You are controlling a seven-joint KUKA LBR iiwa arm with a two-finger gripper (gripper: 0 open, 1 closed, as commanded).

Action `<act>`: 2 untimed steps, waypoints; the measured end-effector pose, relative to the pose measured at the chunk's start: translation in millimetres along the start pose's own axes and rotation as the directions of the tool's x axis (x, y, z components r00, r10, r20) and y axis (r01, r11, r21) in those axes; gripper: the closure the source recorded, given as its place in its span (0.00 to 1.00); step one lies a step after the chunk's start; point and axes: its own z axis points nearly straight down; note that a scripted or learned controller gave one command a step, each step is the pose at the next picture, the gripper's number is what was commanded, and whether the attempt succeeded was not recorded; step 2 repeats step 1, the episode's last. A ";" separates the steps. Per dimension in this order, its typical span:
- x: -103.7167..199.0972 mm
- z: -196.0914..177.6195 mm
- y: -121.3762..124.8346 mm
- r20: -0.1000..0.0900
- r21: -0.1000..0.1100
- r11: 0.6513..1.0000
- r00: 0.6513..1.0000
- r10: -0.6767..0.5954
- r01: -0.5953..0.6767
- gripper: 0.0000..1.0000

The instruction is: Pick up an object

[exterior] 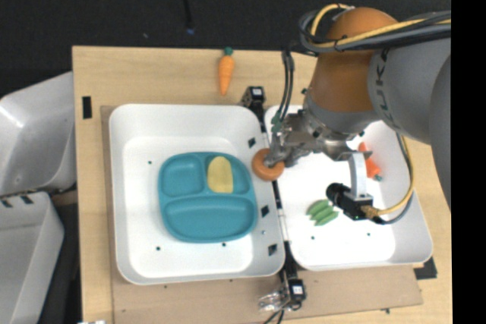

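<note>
My gripper (278, 150) hangs over the seam between the two bins, at the left edge of the right bin (395, 239). A brown ring-shaped object (265, 166) sits right under its tip, touching or nearly touching it; the wrist hides the contact. A green pea pod (323, 212) lies in the right bin, below and to the right of the gripper. A small orange-red object (370, 165) peeks out from behind the arm. In the left bin (137, 246) a teal divided plate (201, 209) carries a pale yellow piece (220, 175).
A toy carrot (225, 70) lies on the wooden bench above the left bin. The big grey and orange arm (357, 80) covers the upper part of the right bin. A black cable fitting (347, 199) with a yellow cable hangs beside the pea pod.
</note>
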 end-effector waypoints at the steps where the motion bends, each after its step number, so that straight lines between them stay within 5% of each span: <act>1: 47.8 -11.7 -11.8 0.000 -0.002 1.000 1.000 -0.001 0.001 1.00; 2: 47.8 -11.7 -11.8 0.000 -0.002 1.000 1.000 -0.001 0.001 1.00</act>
